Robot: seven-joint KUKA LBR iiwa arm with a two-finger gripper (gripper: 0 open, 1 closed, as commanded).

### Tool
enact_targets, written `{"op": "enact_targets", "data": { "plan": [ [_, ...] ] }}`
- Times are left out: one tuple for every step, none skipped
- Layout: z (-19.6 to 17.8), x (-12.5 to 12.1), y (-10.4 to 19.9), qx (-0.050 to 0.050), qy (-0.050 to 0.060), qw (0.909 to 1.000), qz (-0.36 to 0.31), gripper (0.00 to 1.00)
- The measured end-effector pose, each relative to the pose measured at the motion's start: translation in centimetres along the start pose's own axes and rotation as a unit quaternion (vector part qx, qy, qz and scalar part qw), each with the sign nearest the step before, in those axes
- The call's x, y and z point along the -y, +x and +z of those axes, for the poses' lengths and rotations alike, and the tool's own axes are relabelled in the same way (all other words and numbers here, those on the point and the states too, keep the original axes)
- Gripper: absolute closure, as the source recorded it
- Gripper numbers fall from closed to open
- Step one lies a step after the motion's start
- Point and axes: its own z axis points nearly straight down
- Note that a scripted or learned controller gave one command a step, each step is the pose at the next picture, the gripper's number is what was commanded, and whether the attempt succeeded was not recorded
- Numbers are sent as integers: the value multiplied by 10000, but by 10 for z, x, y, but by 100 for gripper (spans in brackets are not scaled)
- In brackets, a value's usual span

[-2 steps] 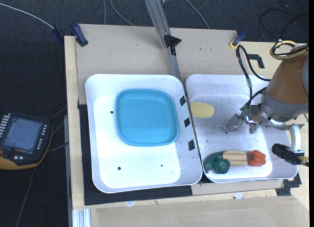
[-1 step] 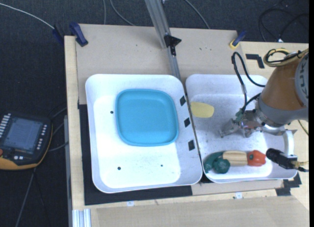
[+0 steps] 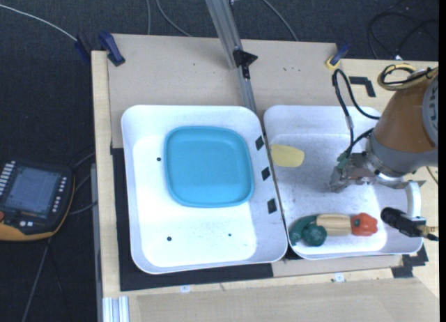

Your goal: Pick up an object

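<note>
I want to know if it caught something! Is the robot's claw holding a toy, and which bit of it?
No toy shows in the claw. It sits low over bare floor in the right bin, apart from the yellow piece.

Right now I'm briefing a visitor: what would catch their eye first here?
The big square turquoise plastic plate fills much of the left white bin. In the right white bin, the tool hangs over the floor, with a pale yellow flat piece toward the divider and a green, tan and red toy at the near wall.
</note>
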Motion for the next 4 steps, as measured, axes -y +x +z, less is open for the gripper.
{"op": "enact_targets", "data": {
  "plan": [
    [-43, 1, -2, 5, -13, 10000, 1, 100],
    [-87, 5, -7, 5, -14, 10000, 2, 100],
    [-130, 7, -6, 5, -14, 10000, 0, 100],
    [-136, 8, 49, -5, -1, 10000, -23, 100]
  ]
}}
